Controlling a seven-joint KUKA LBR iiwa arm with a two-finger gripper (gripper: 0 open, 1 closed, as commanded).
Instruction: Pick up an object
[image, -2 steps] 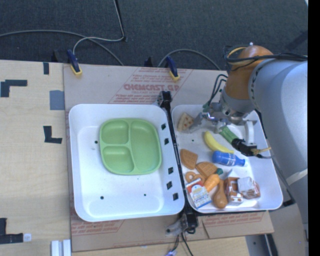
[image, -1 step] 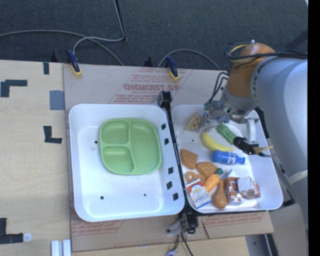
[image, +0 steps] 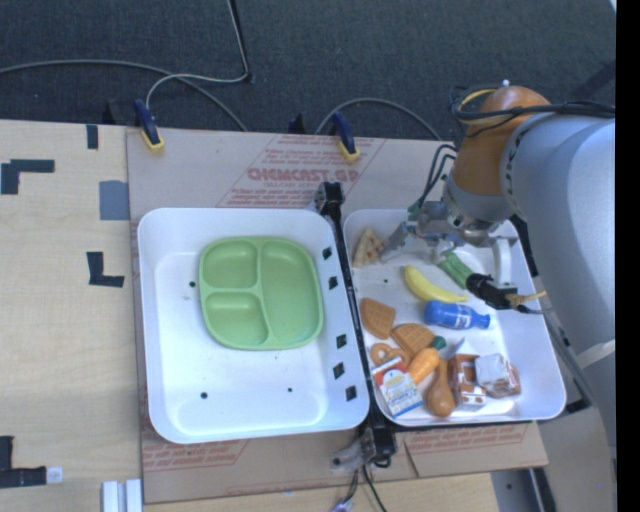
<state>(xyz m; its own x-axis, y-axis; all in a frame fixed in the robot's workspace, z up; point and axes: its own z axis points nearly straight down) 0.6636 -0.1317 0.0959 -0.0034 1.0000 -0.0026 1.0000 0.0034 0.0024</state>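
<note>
In the right white bin (image: 548, 385), a wrapped packaged snack (image: 487, 377) lies nearest. Farther back, a yellow plastic banana (image: 433, 286) runs lengthwise upper-left to lower-right. Beyond it, the gripper (image: 432, 226) hovers; whether its pincer is apart cannot be told.

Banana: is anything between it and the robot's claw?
Nothing visible. The gripper sits at the far end of the right bin, just above the yellow banana, with bare white bin floor between them. A blue bottle lies on the banana's near side and a green item beside it, not in the way.
</note>
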